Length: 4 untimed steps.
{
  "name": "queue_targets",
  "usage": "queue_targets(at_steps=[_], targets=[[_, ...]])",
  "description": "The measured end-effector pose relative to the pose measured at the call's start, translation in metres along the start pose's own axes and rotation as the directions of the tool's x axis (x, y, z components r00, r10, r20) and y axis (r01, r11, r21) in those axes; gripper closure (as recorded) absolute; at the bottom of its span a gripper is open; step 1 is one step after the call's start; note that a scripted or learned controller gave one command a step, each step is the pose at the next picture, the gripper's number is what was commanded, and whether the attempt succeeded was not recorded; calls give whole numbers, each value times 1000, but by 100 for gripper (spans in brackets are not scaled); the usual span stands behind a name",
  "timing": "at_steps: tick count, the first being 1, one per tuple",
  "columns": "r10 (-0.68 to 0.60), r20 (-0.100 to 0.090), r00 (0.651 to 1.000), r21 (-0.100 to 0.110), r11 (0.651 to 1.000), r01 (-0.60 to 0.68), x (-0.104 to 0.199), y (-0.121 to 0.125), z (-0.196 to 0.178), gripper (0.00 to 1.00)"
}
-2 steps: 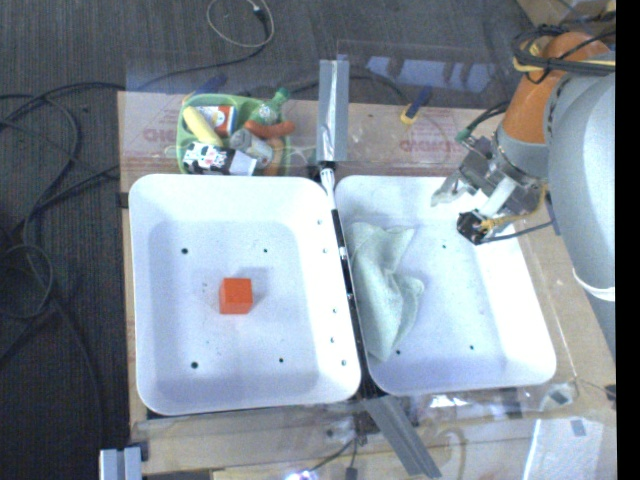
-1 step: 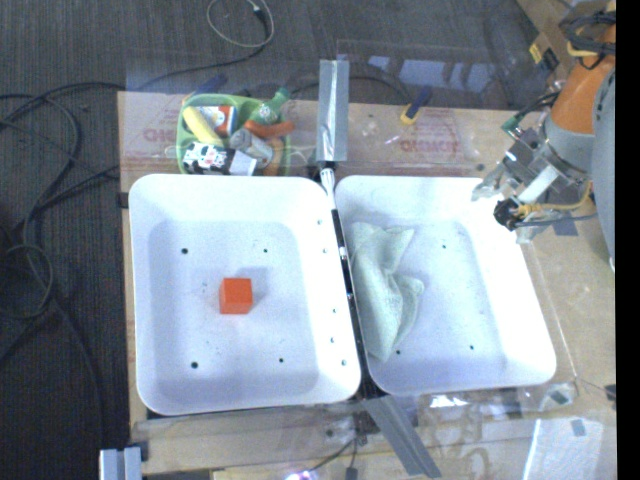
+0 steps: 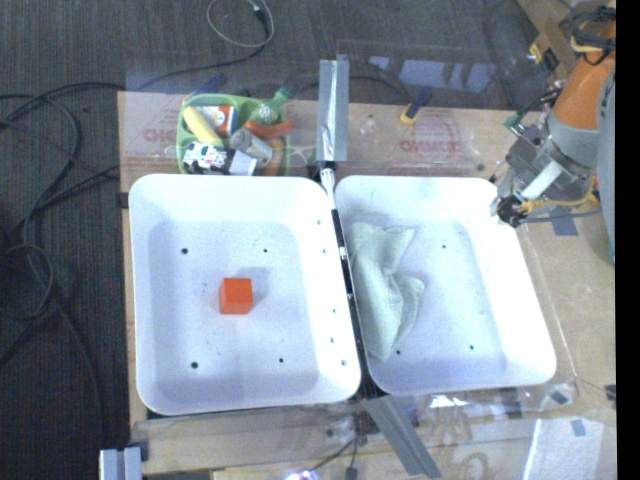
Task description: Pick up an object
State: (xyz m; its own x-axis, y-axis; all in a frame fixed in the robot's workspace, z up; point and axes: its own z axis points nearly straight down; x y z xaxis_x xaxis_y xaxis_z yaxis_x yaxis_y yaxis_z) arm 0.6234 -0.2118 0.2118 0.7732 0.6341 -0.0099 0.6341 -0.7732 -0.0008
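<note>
At the far right corner of the right bin (image 3: 520,298), the gripper (image 3: 510,206) hung just over the rim, at the end of the grey arm (image 3: 580,128) with its orange band; whether it was open or closed could not be told, and nothing showed in it. In the left bin (image 3: 160,268) an orange cube (image 3: 236,295) lay alone near the middle, well apart from the gripper. In the right bin a pale green cloth (image 3: 388,283) lay crumpled along the left side, against the wall shared with the other bin. Beyond the left bin, on the bench (image 3: 450,133), sat a green basket (image 3: 232,136) crowded with small toys. Dark cables (image 3: 40,118) trailed over the floor at the left.
</note>
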Motion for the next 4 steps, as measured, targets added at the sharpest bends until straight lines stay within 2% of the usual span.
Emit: queue_targets(at_steps=[1,2,3,4], targets=[[96,-6,995,3,995,-96,22,-54,58,100],[383,-5,924,3,924,-383,51,-74,11,100],[466,-6,885,2,885,-466,33,-32,118,100],[464,-1,886,1,886,-464,32,-32,109,100]])
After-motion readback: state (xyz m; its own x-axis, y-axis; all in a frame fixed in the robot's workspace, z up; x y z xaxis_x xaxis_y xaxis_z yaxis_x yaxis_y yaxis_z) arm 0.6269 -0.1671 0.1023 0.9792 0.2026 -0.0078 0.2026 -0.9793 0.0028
